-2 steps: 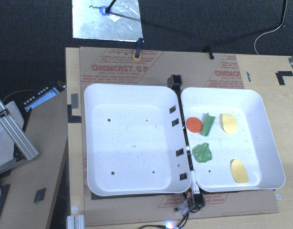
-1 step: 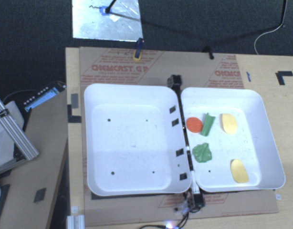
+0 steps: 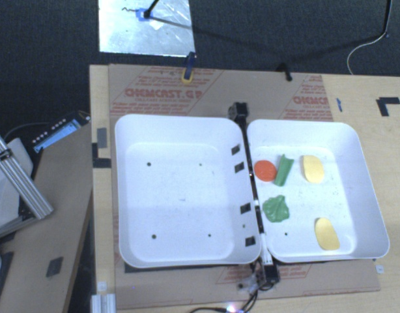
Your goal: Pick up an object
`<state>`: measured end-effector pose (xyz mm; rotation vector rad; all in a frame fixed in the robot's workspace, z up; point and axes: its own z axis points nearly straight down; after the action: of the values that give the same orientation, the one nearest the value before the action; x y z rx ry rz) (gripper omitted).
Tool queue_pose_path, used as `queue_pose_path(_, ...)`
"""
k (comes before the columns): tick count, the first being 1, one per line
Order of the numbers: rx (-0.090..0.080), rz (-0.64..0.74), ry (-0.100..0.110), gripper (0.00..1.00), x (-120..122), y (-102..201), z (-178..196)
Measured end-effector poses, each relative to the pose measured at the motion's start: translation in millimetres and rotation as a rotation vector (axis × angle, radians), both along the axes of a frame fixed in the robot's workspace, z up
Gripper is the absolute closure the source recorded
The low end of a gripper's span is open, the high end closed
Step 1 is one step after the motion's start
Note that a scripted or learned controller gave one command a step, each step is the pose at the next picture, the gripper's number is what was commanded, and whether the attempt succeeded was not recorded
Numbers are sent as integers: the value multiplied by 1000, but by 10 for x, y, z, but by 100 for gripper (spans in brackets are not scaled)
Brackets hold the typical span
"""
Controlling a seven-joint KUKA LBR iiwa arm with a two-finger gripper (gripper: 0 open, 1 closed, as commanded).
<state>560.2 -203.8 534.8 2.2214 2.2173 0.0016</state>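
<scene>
I see two white bins on the surface (image 3: 154, 90). The right bin (image 3: 366, 194) holds five things: an orange disc (image 3: 265, 170) touching a green stick (image 3: 284, 170), a yellow block (image 3: 312, 169) farther right, a green leafy piece (image 3: 276, 208) nearer, and a yellow oval (image 3: 327, 233) nearest. I cannot tell the gripper's state.

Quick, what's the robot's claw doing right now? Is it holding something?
Gripper: cannot be told from this picture; none of the five toys in the right bin is being held.
</scene>
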Motion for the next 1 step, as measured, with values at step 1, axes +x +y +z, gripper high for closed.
queue_pose_path(1,0,0,-1,100,-769,17,11)
